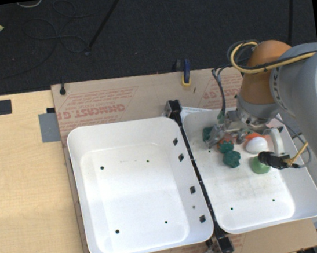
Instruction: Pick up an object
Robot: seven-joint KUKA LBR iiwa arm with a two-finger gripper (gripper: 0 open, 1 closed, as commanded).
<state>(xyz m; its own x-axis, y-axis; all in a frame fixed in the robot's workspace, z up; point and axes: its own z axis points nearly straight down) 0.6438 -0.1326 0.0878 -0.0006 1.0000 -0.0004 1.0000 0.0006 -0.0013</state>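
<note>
— Presently, gripper status?
— The two-finger gripper (228, 133) sits low at the right white bin (275, 206), frame's right – its grip cannot be told. Dark green lumpy object (231, 159) lies just below it.

White bins (141, 242); grey arm (301, 82), orange band (266, 58); dark green (231, 158), light green (260, 165), white-and-orange objects (255, 143).

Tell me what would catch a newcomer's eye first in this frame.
The grey arm with its orange band dominates the right side, reaching down over the right bin. Beneath its wrist, in that bin's upper part, sits a small cluster of objects: a teal piece, a white ball and a green piece. The left bin lies alongside as a large white expanse.
</note>
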